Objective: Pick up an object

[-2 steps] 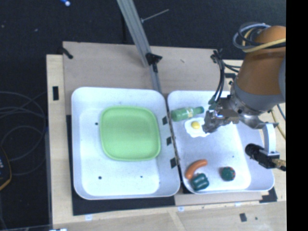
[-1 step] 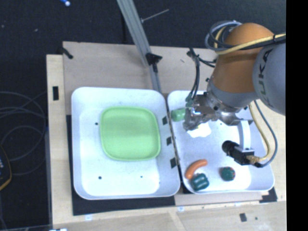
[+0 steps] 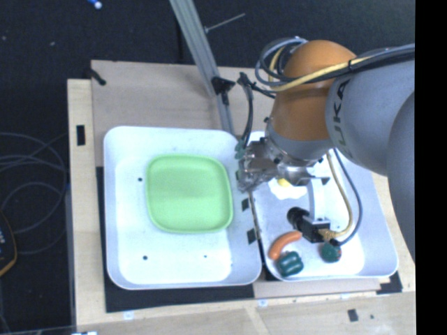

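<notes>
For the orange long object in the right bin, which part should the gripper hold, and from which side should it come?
Probably best at the middle of the orange sausage-shaped object, coming from straight above, with the fingers across its narrow width. It lies flat and slanted in the right bin, so the long sides offer the closest opposing faces. A green block sits close below its lower end, so avoid that end.

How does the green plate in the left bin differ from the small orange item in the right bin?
The flat, pale green square plate with rounded corners is far larger than the small orange sausage-shaped object. The plate lies alone in the left white bin; the orange object lies in the right white bin among other small pieces, close to a dark green block. The plate is broad and shallow, the orange object narrow and elongated. Both rest on bin floors.
</notes>
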`<action>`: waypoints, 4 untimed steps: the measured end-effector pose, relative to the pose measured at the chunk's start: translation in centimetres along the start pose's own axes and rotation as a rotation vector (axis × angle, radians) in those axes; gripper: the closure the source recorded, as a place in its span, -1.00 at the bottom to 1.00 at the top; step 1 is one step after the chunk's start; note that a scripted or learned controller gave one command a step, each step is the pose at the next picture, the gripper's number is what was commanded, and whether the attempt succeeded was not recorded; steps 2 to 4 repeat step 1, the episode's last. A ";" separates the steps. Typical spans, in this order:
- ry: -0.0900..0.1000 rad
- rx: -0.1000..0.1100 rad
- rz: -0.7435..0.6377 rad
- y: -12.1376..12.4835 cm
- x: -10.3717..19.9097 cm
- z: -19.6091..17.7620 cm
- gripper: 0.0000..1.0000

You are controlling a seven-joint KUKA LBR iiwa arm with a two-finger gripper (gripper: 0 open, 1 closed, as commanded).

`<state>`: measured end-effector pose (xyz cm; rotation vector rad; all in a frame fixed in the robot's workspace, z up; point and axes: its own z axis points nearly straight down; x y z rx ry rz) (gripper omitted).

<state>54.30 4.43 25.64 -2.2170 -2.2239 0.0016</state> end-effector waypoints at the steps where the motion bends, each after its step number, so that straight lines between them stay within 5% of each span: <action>1: 0.000 0.000 0.000 -0.5 4.5 1.9 1.00; 4: 0.000 0.000 0.000 -0.5 4.5 1.9 1.00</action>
